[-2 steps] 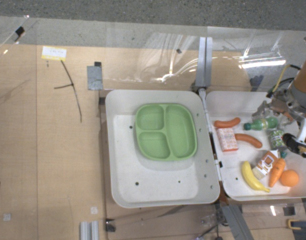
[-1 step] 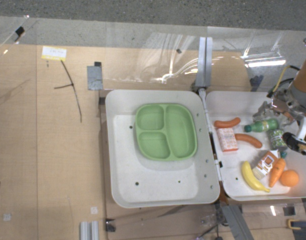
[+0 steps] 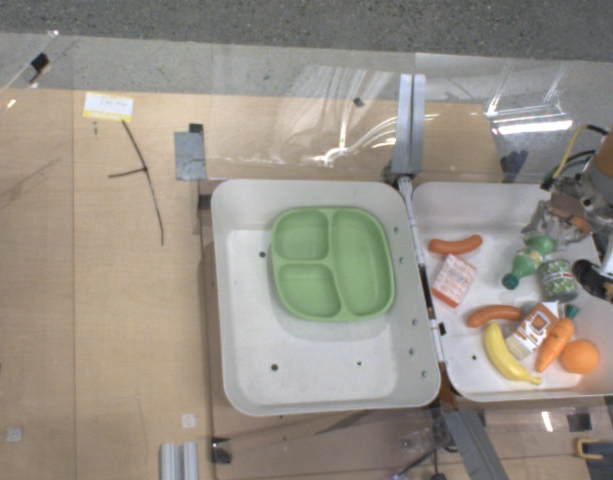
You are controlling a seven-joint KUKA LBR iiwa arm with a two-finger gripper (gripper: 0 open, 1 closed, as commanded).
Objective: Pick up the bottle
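Lying in the right-hand bin, the bottle is a small green one with its body tilted, its long axis running from a lower-left base up toward a paler cap end at the upper right. The claw hangs just beyond that cap end, up and to the right of the bottle, close above it; whether its tips are spread or pressed together cannot be told from this slant, and nothing can be seen pinched in it. The coming move probably turns on dropping down and slightly left along that tilted axis so the grip crosses the bottle's narrow width. Crowding is the worry: a dark green jar-like item sits just right of the bottle, almost touching it. Left of the bottle lie a sausage and a red-and-white packet, well apart from it. Below the bottle sit a second sausage, a banana, a carrot and an orange. Far left of the bottle, the other bin holds a green divided plate.
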